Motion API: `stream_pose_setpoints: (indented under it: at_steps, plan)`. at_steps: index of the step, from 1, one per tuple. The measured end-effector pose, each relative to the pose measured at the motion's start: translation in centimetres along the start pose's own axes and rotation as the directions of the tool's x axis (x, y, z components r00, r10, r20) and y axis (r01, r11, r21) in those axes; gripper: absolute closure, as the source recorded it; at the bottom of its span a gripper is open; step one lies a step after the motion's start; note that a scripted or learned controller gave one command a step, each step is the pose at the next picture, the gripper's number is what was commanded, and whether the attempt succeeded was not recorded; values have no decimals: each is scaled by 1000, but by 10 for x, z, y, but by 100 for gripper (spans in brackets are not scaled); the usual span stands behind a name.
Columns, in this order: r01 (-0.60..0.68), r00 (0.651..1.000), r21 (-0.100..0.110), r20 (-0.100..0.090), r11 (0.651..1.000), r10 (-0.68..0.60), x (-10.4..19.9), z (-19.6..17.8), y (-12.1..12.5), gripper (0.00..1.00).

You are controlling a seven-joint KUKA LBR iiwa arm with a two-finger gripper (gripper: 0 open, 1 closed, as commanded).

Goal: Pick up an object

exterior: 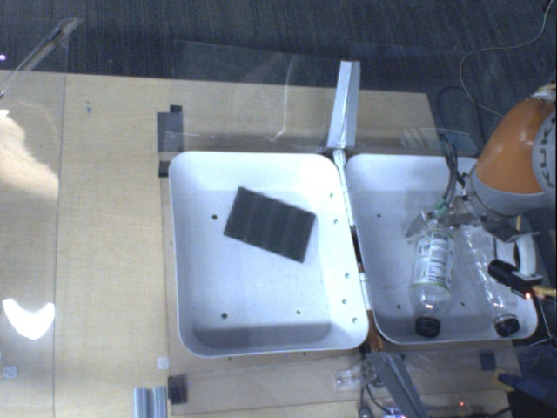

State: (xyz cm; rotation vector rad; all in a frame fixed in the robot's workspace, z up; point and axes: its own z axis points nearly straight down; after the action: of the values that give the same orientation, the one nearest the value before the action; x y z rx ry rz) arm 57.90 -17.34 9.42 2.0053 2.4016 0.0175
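A: Gripper (pixel 452 220) low over right bin (pixel 383 233), at bottle base; finger state hidden, cannot tell.

B: Clear plastic bottle (pixel 431 264) lying flat in right bin. Probably light, slippery, easily dented. Grasp mid-body, across label. Long axis near vertical in view, black cap (pixel 426 326) toward near rim.

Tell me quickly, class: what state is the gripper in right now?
Gripper: cannot be told; it sits over the right bin at the clear plastic bottle.
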Motion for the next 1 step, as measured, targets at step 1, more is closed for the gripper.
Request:
stream_pose_setpoints:
  at_steps: [1]
  plan:
    - [84, 996, -14, 12, 996, -84, 8, 0, -7, 0]
